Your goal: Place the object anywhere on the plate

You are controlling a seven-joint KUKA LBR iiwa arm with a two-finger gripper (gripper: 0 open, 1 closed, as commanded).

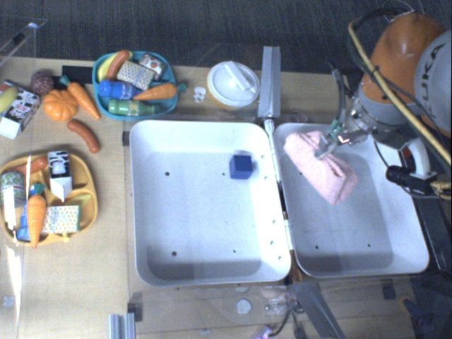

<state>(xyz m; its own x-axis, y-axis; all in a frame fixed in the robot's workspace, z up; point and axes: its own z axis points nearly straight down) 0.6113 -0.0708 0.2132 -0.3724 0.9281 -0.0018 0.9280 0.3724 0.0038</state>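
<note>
Starting with the pink cloth [328,175], lying rumpled on a slant in the upper left part of the right bin [367,260], and judging it the object to be moved, since the gripper [330,145] is hovering right at its upper end, touching or very nearly touching the fabric. Not being able to tell from this slanted overhead angle whether the gripper is spread or pinched, nor whether any cloth is truly caught in it, so not calling it a hold. Noting the grey arm [402,55] leaning in from the right, tipping down steeply, probably aiming at a raised fold because a limp cloth is offering little else to grab. Moving outward to the blue cube [241,166], sitting alone in the upper right part of the left bin [198,246], well apart from the gripper. Looking beyond the bins to the white round dish [233,83] resting on the counter [78,288] just behind the left bin's far edge, and guessing it to be the plate, meaning a lift and a carry leftward over the divider. Spotting toy food farther left, crowding a blue bowl [134,116] and a yellow tray [92,189], with a toy pumpkin [58,104] lying loose between them.
</note>
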